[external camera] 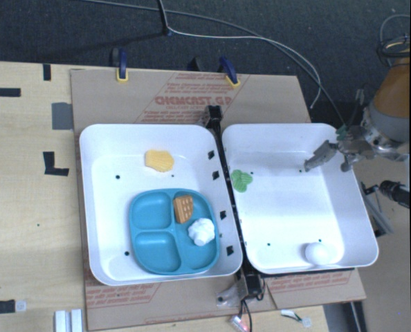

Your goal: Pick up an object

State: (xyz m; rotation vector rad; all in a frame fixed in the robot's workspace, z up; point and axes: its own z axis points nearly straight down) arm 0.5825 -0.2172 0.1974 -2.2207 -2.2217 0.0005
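Note:
My gripper (332,158) hangs over the upper right part of the right bin (295,133), its two fingers spread open and nothing between them. A small green object (242,180) lies at the right bin's left side, well left of the gripper. A white ball (321,252) rests near that bin's front right corner. In the left bin (95,185), a yellow piece (160,160) lies on the floor behind a blue divided tray (150,244). The tray carries a tan waffle-like piece (183,208) and a white lump (202,232).
The two bins meet at a black divider (223,178) with clips. They stand on a cardboard sheet (185,99) held by blue and yellow clamps at the back. Cables run across the dark floor behind, and the arm's body stands at the right edge.

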